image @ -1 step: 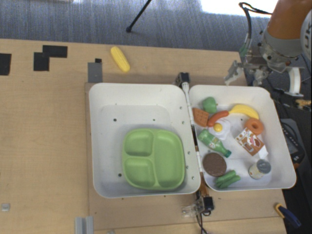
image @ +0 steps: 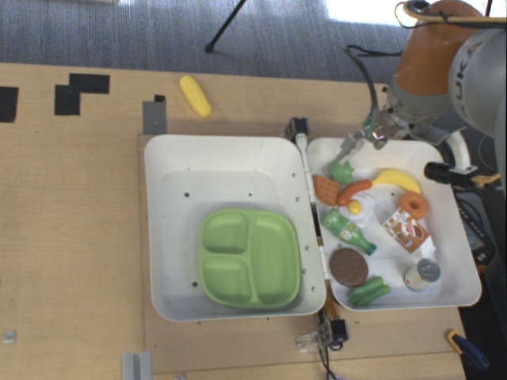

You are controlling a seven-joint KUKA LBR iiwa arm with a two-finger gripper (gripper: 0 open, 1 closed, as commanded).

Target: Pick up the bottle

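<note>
The bottle [image: 347, 233] is green with a white label. It lies on its side in the right bin [image: 463, 279], near the bin's left wall, between a fried egg toy [image: 356, 207] and a brown round patty [image: 348, 266]. My gripper [image: 354, 142] hangs over the far left corner of that bin, just above a small green toy [image: 341, 171]. It is well away from the bottle, toward the far side, and nothing shows in its grasp.
The right bin also holds a sausage [image: 354, 188], banana [image: 396, 180], donut [image: 413, 206], small carton [image: 405, 229], tin can [image: 422, 273] and a green vegetable [image: 369, 291]. A green divided plate [image: 249, 257] lies in the left bin [image: 174, 212]. A yellow corn cob [image: 195, 96] rests on the bench.
</note>
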